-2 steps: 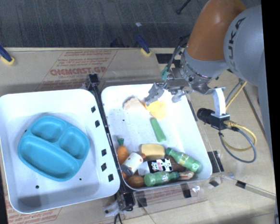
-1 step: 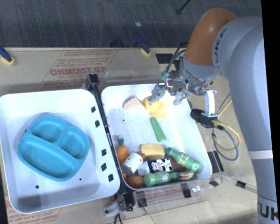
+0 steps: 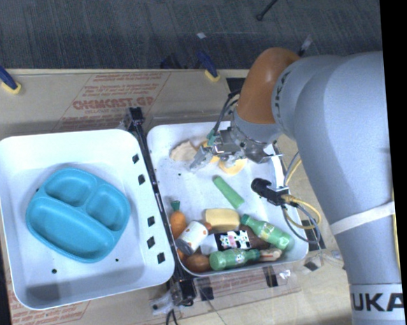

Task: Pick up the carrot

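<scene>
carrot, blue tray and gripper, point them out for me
carrot (image 3: 177,223), camera view, on its orange body
blue tray (image 3: 78,214), camera view, on the ridge between its compartments
gripper (image 3: 213,150), camera view, at its tip

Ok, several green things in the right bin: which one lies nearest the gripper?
The plain light-green stick, lying alone mid-bin just below the gripper. The two green bottles sit farther off in the pile by the bin's near wall.
</scene>
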Controlling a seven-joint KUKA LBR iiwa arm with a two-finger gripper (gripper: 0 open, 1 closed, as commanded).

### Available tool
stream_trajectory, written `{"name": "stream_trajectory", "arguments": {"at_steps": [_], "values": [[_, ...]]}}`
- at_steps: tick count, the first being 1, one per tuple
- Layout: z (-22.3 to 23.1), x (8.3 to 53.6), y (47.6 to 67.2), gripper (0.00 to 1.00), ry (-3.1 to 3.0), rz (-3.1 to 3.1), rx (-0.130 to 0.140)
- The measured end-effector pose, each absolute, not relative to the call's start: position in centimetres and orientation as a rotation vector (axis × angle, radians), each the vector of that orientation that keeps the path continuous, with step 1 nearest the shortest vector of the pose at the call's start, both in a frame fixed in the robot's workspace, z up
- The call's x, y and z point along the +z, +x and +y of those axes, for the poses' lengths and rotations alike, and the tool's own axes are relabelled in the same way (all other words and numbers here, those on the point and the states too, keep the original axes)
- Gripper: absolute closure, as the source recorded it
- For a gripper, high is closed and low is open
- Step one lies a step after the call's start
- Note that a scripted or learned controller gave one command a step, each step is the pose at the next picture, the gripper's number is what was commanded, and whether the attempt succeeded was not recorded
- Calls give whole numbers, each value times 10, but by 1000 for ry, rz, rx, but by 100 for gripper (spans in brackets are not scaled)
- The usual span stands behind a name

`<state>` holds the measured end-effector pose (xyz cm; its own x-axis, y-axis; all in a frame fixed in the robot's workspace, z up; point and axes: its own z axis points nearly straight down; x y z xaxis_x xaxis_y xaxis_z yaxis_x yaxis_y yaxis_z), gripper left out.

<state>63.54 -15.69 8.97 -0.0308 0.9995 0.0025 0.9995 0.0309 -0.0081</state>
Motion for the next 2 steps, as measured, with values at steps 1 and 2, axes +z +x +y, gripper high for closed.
{"name": "stream_trajectory", "arguments": {"at_steps": [1,2], "values": [[-157,102,637,100,-2177,-2256,9],[-157,102,637,0,-2177,-2256,10]]}}
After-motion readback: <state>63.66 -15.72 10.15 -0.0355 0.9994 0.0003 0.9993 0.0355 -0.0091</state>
